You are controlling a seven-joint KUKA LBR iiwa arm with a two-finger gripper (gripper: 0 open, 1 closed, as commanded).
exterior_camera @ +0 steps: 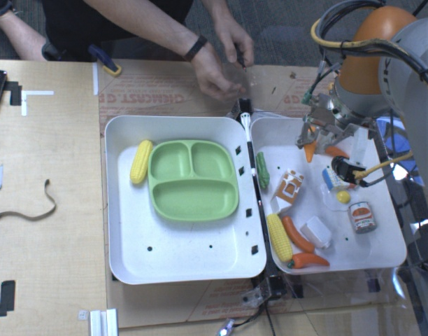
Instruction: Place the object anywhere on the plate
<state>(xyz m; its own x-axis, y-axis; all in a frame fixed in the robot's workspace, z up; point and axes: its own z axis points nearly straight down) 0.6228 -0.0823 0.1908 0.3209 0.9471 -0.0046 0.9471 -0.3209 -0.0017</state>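
Note:
The green divided plate (pixel 194 180) lies in the left bin (pixel 130 257), with nothing on it. My gripper (pixel 312 137) hangs over the back of the right bin (pixel 382 257), well to the right of the plate. Its fingers are shut on a small orange piece (pixel 310 150), which pokes out below them. A second orange bit (pixel 335 150) shows just right of the gripper, partly hidden by the wrist.
A yellow corn cob (pixel 140 161) lies left of the plate. The right bin holds a green pod (pixel 262 170), a small carton (pixel 289 187), another corn cob (pixel 278 236), carrots (pixel 303 247), a white cup (pixel 317 231) and a can (pixel 363 218). A person's hands (pixel 223 65) work behind the bins.

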